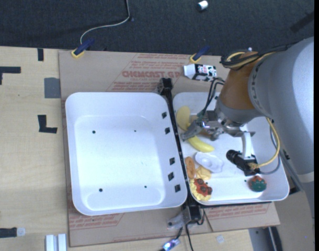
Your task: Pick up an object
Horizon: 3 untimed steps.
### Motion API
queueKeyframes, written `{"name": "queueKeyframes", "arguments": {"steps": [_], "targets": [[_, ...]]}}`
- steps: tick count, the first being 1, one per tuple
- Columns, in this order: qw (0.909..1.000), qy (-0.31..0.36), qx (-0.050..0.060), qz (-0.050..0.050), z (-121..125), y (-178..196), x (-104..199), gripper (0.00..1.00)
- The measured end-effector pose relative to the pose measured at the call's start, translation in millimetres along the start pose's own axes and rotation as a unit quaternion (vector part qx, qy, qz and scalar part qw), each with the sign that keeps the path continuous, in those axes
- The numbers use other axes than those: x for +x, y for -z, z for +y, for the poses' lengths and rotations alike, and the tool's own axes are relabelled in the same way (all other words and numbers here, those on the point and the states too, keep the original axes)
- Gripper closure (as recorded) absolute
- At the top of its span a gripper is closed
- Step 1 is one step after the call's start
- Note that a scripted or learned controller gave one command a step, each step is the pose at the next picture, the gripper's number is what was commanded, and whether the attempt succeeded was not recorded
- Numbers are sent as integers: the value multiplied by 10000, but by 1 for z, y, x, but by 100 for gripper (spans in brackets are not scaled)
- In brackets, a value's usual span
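Yellow banana-shaped toys [203,145] lie in the right bin [274,192], near its left wall; probably light, smooth and rigid, best gripped across the middle. Pincer [200,128] hovers just above; whether open or closed cannot be told. An orange toy [202,189] and a white piece [210,163] crowd nearby.

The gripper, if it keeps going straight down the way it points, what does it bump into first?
Probably the yellow banana-shaped toys right under the gripper in the right bin. Depth is hard to judge from above.
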<state>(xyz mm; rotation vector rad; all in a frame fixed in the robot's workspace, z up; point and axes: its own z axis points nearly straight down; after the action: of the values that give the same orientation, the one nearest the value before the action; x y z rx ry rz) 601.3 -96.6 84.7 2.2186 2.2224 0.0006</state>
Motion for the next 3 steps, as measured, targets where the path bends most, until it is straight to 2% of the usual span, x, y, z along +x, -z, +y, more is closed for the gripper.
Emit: {"name": "queueKeyframes", "arguments": {"steps": [1,2,3], "targets": [[10000,-4,6,2,-1,10,0,100],[10000,-16,26,4,-64,48,1,100],[10000,39,-18,16,-34,103,74,100]]}}
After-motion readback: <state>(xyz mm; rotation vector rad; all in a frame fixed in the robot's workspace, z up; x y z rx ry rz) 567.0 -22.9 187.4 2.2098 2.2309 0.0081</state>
